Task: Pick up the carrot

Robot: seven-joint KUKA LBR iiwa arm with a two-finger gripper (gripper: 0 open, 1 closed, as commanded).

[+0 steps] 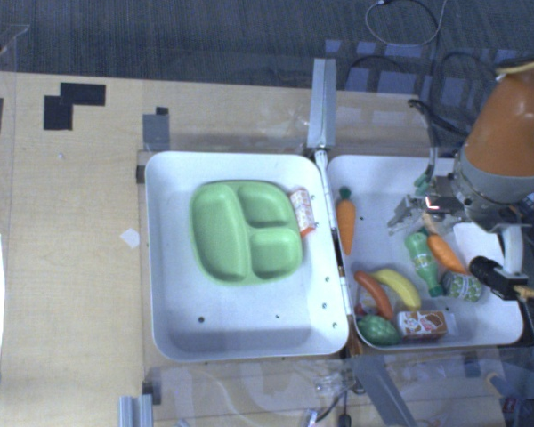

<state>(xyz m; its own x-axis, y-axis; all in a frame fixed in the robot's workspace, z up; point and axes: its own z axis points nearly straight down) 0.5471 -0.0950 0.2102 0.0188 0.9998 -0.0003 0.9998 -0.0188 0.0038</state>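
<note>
Your gripper (408, 213) hovers right of centre, fingers seemingly spread and holding nothing, well apart from the carrot (345, 221). Descend here and you may grab the green bottle (421, 258) instead.

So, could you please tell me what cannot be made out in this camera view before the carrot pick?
- Gripper: its fingers are small and blurred over the right bin, so open or shut is unclear.
- Arm: cut off by the right edge.
- Carton: label too small to read.
- Packet on the green plate: print unreadable.
- Carrot: plainly visible, lying apart from the gripper.
</note>
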